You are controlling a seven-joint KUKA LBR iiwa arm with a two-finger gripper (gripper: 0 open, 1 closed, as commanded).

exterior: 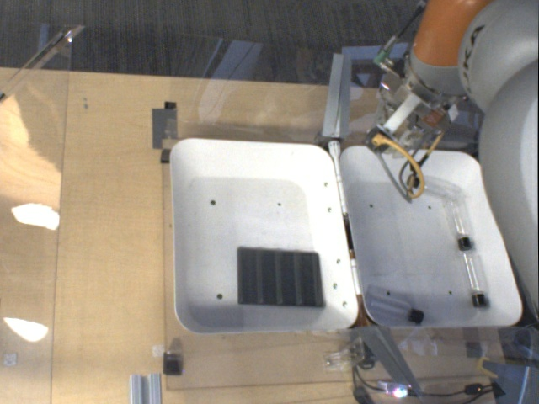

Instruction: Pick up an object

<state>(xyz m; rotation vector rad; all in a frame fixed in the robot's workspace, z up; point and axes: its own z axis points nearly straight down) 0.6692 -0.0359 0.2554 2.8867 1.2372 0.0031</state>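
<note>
A dark ribbed rectangular block [280, 278] lies flat in the left bin [194, 225], near its front wall. In the right bin [387, 242], a clear thin rod with black fittings [467, 259] runs along the right side. A small black piece [415, 316] sits near that bin's front edge. My gripper [411, 171] hangs over the far part of the right bin, with yellow and dark cables looped around it. It is well apart from the rod and the small black piece. Nothing shows between its fingers.
The grey arm with its orange band [450, 15] comes in from the upper right and covers the right bin's right edge. A metal frame post [335, 99] stands behind the gap between the bins. The wooden bench [84, 225] stretches to the left.
</note>
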